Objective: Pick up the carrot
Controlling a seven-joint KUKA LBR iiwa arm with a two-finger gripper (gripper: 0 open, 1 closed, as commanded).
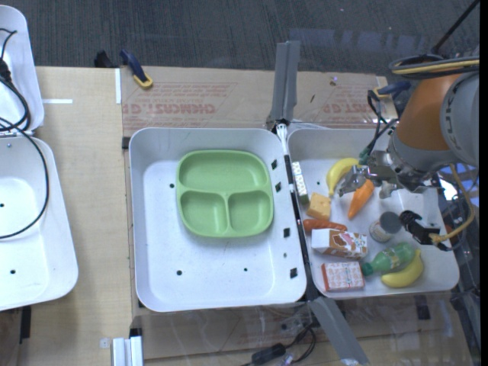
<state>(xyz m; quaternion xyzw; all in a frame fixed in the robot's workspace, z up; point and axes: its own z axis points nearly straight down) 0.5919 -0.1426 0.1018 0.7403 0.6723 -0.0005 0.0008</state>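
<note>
The carrot (361, 198) is orange and tilted, its thick end up to the right, in the upper middle of the right bin (450, 280). My gripper (370, 183) hangs under the orange-banded wrist and is shut on the carrot's upper end, with a grey finger (352, 181) on its left side. The carrot's tip points down-left toward a yellow cheese block (320, 205). I cannot tell whether the carrot is touching the bin floor.
The right bin also holds a banana (340, 173) by the gripper, a second banana (404, 272), a green bottle (389, 258), a grey can (385, 226), two small cartons (341, 242) and an orange-red piece (323, 224). A green divided plate (225, 193) lies in the left bin (152, 280).
</note>
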